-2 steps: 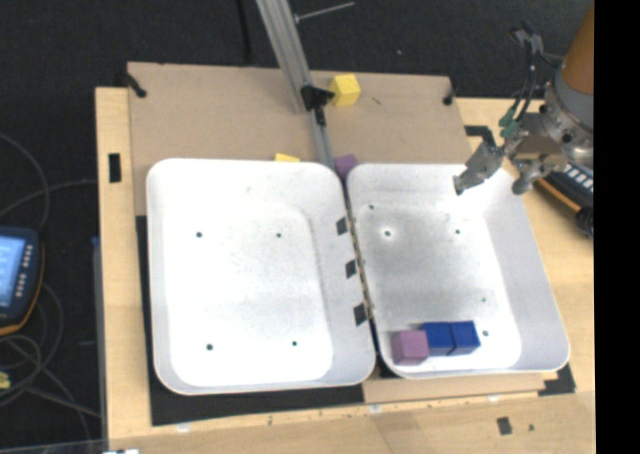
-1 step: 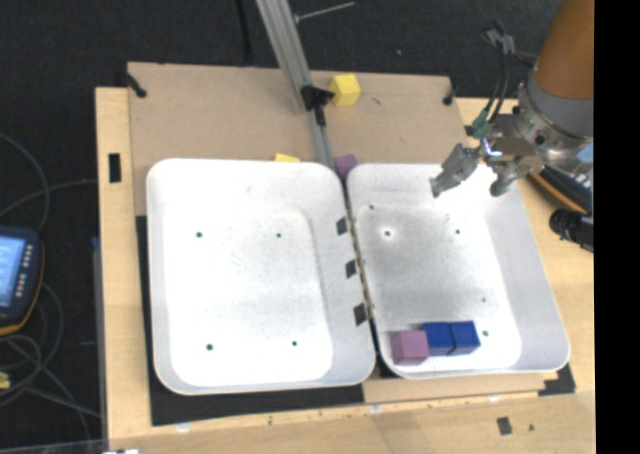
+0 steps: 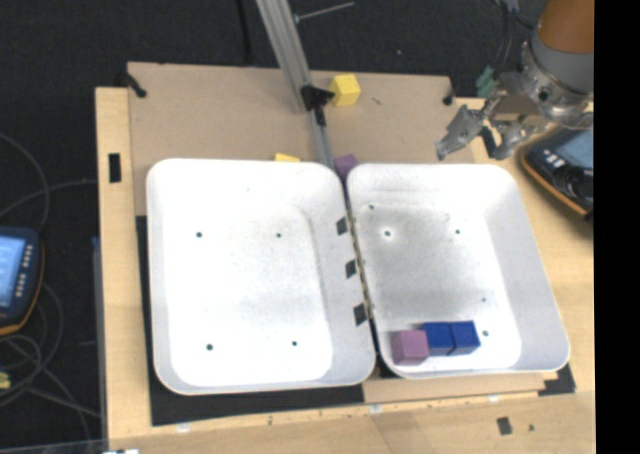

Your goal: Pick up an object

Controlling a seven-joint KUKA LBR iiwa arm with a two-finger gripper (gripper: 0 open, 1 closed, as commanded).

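Observation:
A purple cube (image 3: 408,346) and a blue block (image 3: 449,336) lie side by side at the near edge of the right bin (image 3: 505,212). My gripper (image 3: 478,137) hangs above the bench just beyond that bin's far right corner, well away from both blocks. Its fingers are spread apart and nothing sits between them. The arm's orange band rises toward the upper right.
The left bin (image 3: 180,202) adjoins the right one. A yellow block (image 3: 346,90) lies on the bench behind the bins, beside a slanted metal rail (image 3: 280,22). A small yellow piece (image 3: 287,157) and a purple piece (image 3: 346,164) sit at the bins' far rims. A pendant (image 3: 565,167) lies at right.

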